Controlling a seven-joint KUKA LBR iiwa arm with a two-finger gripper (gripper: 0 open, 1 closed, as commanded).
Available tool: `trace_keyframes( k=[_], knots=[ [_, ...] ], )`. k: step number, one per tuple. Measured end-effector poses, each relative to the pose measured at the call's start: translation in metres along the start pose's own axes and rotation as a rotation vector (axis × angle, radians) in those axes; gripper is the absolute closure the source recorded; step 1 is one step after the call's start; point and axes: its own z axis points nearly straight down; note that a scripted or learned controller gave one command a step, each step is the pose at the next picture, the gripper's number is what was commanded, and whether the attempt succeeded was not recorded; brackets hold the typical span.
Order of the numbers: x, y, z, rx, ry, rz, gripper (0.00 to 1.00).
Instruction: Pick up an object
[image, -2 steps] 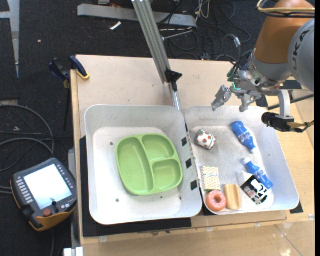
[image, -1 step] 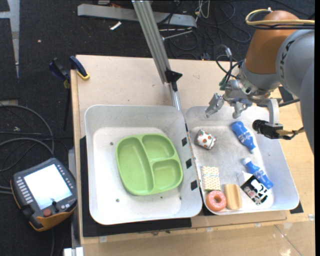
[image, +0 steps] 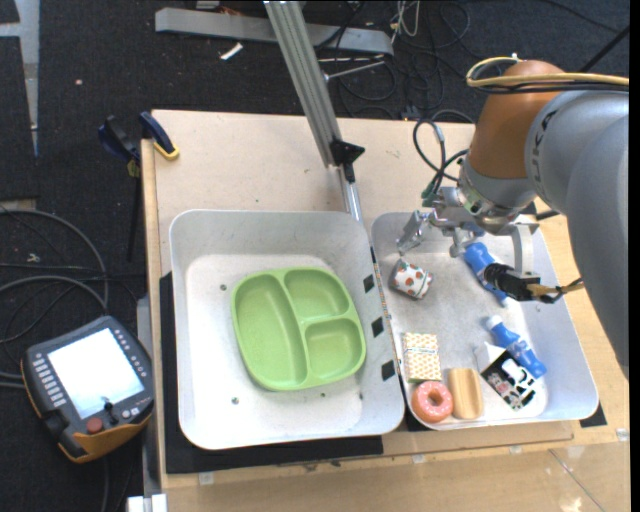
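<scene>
Green, the divided plate (image: 298, 328) lies alone in the left bin (image: 190, 250). The right bin (image: 570, 390) holds a small white cup (image: 411, 280) with red spots lying on its side near the bin's left wall, a wafer (image: 421, 353), pink donut (image: 432, 400), bun (image: 464, 392), blue bottle (image: 510, 340) and blue tool (image: 492, 268). The gripper (image: 440, 225) hangs over the bin's far end, above the cup; whether its jaws are apart or together cannot be told.
</scene>
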Motion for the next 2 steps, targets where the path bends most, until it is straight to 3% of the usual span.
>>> trace_keyframes(
  k=[1,2],
  knots=[
    [0.001,-0.001,0.054,-0.003,0.0,0.0,0.0],
    [0.001,0.001,0.04,-0.009,-0.001,0.0,1.0]
  ],
)
